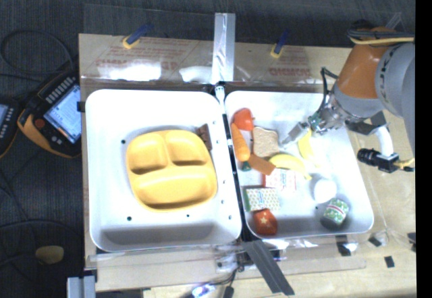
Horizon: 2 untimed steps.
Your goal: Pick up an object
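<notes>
My gripper (298,130) reaches into the right bin (358,175) from the right, at its upper middle. Its tip sits low between a slice of bread (265,142) on its left and a pale yellow wedge (306,146) just below it. I see nothing held in it. A yellow banana (289,162) lies below the tip. A carrot (241,144) and a red tomato (243,117) lie along the bin's left wall.
The right bin also holds a white egg (324,189), a green can (335,211), a red fruit (265,221), a green box (255,197) and a white carton (284,180). The left bin (108,222) holds a yellow compartment tray (171,167).
</notes>
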Each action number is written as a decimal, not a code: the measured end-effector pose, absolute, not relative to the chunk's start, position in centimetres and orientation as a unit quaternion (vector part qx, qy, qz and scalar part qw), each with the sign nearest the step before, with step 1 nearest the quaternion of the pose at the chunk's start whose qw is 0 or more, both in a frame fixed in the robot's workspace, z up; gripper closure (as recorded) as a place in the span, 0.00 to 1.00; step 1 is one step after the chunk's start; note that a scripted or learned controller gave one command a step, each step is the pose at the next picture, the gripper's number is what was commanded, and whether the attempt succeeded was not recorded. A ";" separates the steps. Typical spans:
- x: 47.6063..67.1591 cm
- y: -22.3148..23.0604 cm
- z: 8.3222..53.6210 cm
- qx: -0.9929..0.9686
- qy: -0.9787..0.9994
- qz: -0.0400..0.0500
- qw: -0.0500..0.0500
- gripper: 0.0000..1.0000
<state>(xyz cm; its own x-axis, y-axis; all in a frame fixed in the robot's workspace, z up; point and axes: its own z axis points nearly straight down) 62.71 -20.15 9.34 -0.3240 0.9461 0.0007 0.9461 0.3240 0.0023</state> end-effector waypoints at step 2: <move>63.9 -20.8 9.0 0.633 0.774 0.002 0.005 0.00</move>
<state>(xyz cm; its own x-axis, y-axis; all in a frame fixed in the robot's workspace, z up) 63.91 -20.83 9.02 -0.1974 0.9803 -0.0055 0.9803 0.1974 0.0107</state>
